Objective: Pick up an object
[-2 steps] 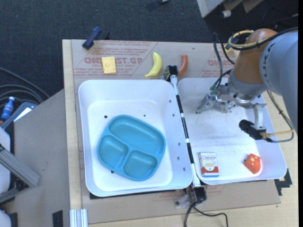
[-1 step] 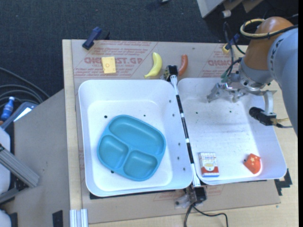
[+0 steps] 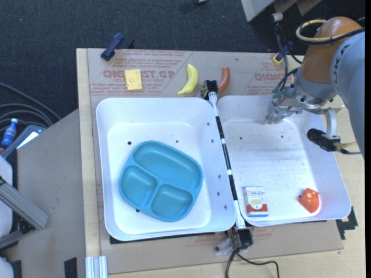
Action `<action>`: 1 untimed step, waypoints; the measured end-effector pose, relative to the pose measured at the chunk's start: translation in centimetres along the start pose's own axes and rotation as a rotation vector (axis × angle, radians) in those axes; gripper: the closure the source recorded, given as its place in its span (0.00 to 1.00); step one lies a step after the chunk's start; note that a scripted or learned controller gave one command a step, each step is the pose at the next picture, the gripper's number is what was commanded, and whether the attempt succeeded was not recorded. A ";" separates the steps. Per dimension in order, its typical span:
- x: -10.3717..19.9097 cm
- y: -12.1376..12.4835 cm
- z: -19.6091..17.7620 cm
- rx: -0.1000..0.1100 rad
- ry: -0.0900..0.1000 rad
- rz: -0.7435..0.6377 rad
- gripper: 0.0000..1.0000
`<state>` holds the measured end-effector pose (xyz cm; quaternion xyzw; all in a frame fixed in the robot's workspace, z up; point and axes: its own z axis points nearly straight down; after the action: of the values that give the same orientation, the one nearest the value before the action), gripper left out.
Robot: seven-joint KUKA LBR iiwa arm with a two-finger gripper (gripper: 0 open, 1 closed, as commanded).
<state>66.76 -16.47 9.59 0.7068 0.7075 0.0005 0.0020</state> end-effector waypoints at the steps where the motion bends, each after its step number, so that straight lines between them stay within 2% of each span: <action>1: 1.4 -2.8 0.3 0.006 0.003 0.001 1.00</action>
<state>63.97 -15.03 9.23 0.7071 0.7071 -0.0005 -0.0010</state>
